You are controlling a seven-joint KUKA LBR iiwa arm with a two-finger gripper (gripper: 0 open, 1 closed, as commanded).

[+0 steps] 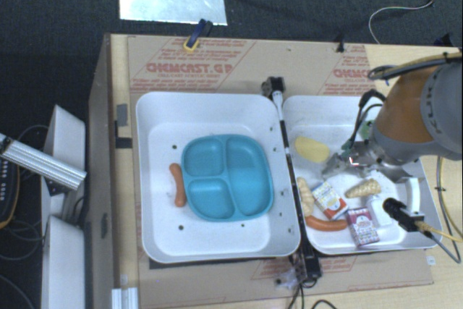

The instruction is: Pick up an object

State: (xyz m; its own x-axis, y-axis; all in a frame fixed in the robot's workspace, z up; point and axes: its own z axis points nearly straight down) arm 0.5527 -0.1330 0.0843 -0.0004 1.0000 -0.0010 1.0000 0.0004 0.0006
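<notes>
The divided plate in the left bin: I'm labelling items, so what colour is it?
Light blue, seen in the camera view: the divided plate.

The grey arm (427, 112) reaches in from the right, its orange band turned toward the camera. The gripper (346, 159) hangs low at its end, pointing left and downward.

A robotics lab: two white bins (217, 108) on a cardboard-covered bench (217, 65), cables (405, 7) trailing over dark carpet (58, 11).
</notes>
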